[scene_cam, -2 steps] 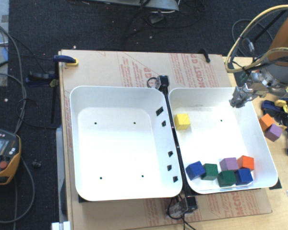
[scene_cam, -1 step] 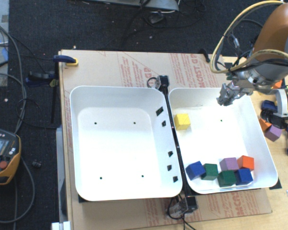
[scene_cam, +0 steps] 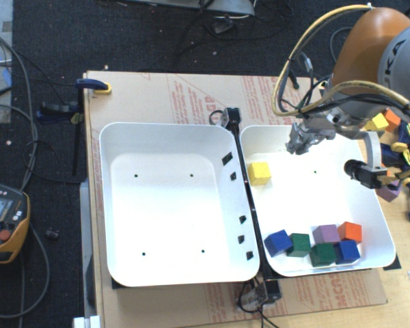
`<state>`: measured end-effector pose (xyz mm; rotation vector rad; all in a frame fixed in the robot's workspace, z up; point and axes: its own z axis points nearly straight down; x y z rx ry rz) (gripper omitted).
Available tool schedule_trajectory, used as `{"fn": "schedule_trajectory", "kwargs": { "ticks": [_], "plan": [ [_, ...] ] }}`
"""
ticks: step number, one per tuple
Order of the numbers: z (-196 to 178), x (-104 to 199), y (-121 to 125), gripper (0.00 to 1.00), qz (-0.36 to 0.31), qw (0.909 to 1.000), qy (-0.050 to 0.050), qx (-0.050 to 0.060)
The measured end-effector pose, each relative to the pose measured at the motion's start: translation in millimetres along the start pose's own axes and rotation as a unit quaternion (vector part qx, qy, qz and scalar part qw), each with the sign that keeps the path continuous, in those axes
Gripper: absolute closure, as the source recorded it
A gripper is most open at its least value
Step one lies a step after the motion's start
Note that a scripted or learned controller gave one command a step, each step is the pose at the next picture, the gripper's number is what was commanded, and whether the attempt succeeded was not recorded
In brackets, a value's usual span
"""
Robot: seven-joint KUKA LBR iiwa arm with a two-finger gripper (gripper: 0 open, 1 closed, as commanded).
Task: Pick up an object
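Note:
A yellow block lies alone in the right bin, near its left wall. Along that bin's front edge sits a cluster of blocks: a blue one, a green one, a purple one, an orange one, a dark green one and a second blue one. My gripper hangs over the back part of the right bin, to the upper right of the yellow block and apart from it. Nothing shows between its fingers.
The left bin stands beside the right one, with a black divider strip between them. More coloured blocks lie outside the right bin at the far right. Cables loop from the arm above the bin.

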<state>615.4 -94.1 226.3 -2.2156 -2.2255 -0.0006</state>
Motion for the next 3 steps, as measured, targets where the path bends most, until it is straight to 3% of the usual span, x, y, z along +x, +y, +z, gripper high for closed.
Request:
{"fn": "schedule_trajectory", "kwargs": {
  "ticks": [1,3],
  "plan": [
    [4.1,50.9,13.9,1.0,0.0,1.0,0.0,0.0],
    [-3.9,144.3,9.7,1.0,0.0,1.0,0.0,-0.001]
  ]
}}
